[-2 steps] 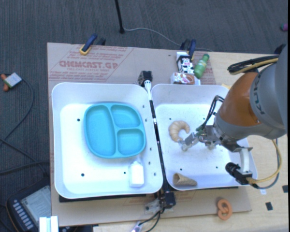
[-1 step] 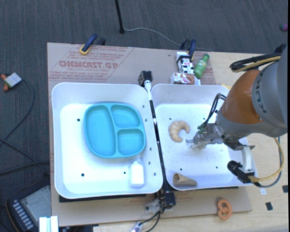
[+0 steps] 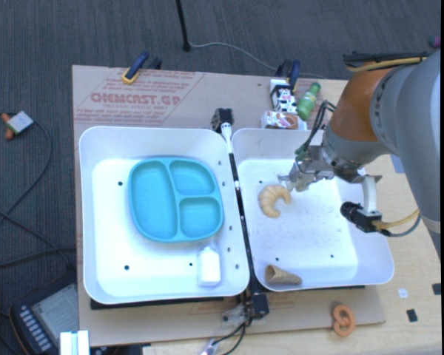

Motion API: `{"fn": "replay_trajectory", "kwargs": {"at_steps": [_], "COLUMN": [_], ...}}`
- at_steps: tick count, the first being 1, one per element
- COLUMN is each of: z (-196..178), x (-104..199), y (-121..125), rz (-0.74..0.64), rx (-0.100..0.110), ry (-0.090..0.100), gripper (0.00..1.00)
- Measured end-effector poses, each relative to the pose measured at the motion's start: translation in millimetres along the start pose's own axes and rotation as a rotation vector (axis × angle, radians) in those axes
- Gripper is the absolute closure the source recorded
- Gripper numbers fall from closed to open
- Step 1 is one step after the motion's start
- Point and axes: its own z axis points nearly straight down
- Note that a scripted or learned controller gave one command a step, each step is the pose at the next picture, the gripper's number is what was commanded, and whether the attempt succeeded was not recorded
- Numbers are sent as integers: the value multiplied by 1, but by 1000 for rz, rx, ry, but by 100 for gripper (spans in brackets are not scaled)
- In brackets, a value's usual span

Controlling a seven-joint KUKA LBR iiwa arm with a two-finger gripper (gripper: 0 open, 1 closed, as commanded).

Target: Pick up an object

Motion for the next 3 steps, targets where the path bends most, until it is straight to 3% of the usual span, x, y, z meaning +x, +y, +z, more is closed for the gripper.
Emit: {"fn": "replay_trajectory", "kwargs": {"at_steps": [1,3], "z": [-12,-6], "x": [-14,-22], "y": [35,50], "rz": [-1,0], "rx": [1,2], "ry": [-1,-2], "gripper": [100,100]}}
